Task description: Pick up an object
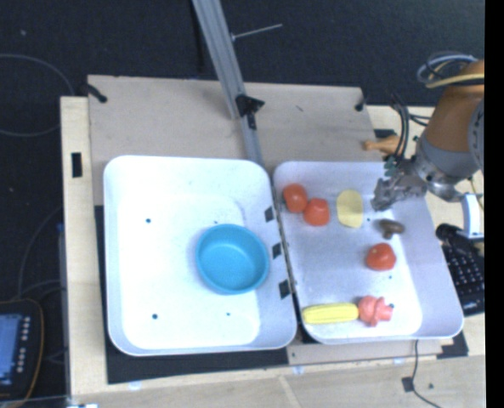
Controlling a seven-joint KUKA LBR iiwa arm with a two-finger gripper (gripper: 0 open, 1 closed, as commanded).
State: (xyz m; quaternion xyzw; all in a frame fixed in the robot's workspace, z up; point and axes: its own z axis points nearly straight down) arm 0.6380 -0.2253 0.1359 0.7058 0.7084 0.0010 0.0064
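- Gripper (386, 195) low over far part of right bin (434, 300); finger spread cannot be told.
- Nearest: small brown piece (392, 226) just near-side, pale yellow piece (350, 208) to its left.
- Yellow piece looks light, rigid, smooth plastic; likely slippery. Best pinched across narrow width.
- Blue bowl (231, 258) in left bin (133, 185).

Glossy blue plastic bowl (231, 258) in a smooth white bin (133, 194).
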